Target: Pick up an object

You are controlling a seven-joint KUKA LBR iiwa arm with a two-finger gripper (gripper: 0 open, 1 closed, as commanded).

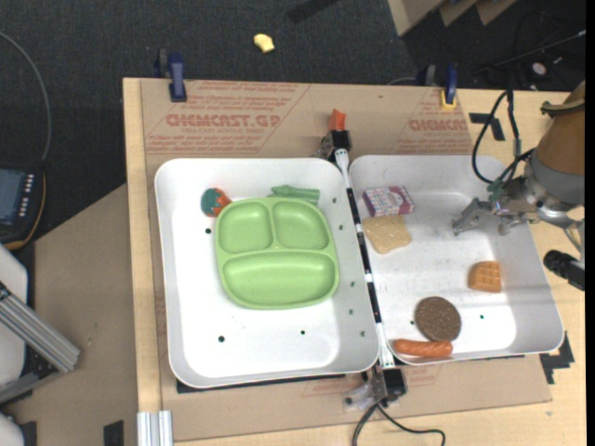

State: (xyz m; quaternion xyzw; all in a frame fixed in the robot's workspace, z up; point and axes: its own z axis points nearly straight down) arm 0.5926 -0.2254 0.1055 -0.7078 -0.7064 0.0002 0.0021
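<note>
The desk [279, 110] carries two white bins side by side. The left bin [186, 333] holds a green tray [275, 254] with three compartments, lying near the middle. A red-and-green toy [215, 202] sits just beside the tray's upper left corner, and a green piece [296, 193] lies along its top edge.

The right bin [521, 333] holds five things: a purple box [387, 200] at the upper left, a pale slice [387, 234] just below it, a brown disc [437, 318] low in the bin, a sausage [423, 347] at the bottom rim, and a waffle [485, 276] toward the right.

The hand [479, 217] hangs over the right bin's upper right, its fingers spread apart and gripping nothing, well apart from the waffle below.
</note>
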